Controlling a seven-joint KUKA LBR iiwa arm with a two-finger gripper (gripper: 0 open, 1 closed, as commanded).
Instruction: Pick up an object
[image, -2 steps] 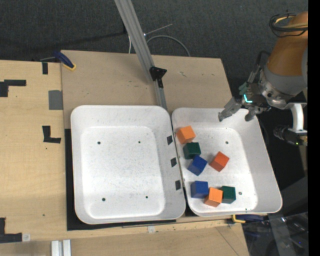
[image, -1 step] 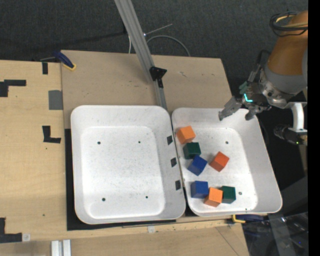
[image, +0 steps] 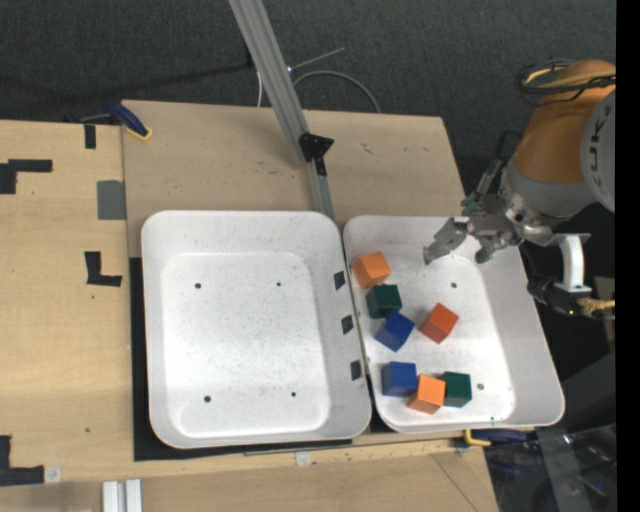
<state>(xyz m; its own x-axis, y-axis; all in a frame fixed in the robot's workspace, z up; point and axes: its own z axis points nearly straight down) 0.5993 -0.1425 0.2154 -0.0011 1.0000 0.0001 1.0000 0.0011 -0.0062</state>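
The gripper (image: 462, 246) is hovering with fingers spread, pinching nothing, at two o'clock over the right bin (image: 530, 385); the orange block (image: 374, 267) is sitting corner-on (no long axis) at nine o'clock from it

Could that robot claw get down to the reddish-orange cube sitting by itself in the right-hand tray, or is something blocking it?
Probably yes. The gripper hangs open over the right bin's far end, and the reddish-orange cube lies apart from its neighbours, the blue cube being closest. Nothing stands between them.
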